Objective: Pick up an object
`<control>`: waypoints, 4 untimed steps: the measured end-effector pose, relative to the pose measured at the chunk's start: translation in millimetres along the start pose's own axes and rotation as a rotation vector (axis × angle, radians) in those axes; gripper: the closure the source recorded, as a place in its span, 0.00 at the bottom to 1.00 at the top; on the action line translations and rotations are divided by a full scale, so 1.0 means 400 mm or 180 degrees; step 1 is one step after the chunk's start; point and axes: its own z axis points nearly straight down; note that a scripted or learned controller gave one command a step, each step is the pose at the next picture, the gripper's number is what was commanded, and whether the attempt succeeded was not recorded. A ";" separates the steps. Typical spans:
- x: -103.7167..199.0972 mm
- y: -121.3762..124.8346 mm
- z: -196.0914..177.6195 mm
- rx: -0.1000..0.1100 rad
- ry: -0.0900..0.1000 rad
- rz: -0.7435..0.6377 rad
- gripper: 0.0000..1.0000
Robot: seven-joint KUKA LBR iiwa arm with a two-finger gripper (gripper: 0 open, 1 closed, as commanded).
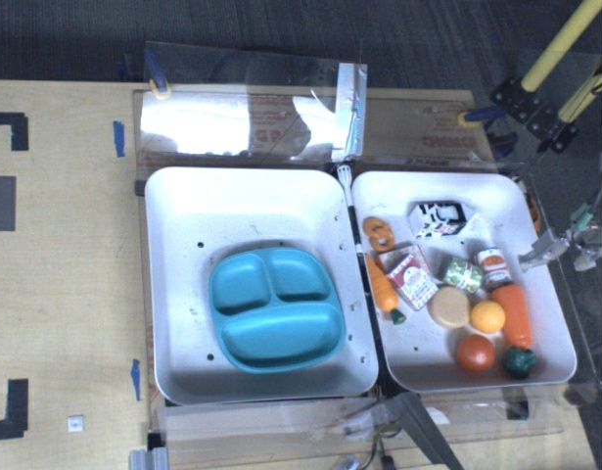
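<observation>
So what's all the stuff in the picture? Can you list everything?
Bins: 2, white, side by side on the bench, left bin and right bin.
Divided tray: 1, blue, in the left bin.
Cow-print item: 1, black and white, top of the right bin.
Pretzel toy: 1, orange-brown, right bin's upper left.
Small carrot: 1, orange, right bin's left wall.
Box: 1, red and white, beside that carrot.
Green item: 1, middle of the right bin.
Jar: 1, red and white.
Bun: 1, beige.
Orange: 1, yellow-orange.
Tomato: 1, red.
Big carrot: 1, orange with green top, right side.
Gripper: 1, grey, at the right bin's right edge.
</observation>
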 end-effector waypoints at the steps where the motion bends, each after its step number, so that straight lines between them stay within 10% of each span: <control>1: 0.181 0.093 0.304 0.0029 0.0010 0.0003 0.00; 2: 0.163 0.222 0.393 -0.0036 0.0034 0.0166 0.00; 3: 0.151 0.385 0.322 0.0132 0.0026 0.0358 0.00; 4: 0.150 0.275 0.314 -0.0014 0.0021 0.0771 0.00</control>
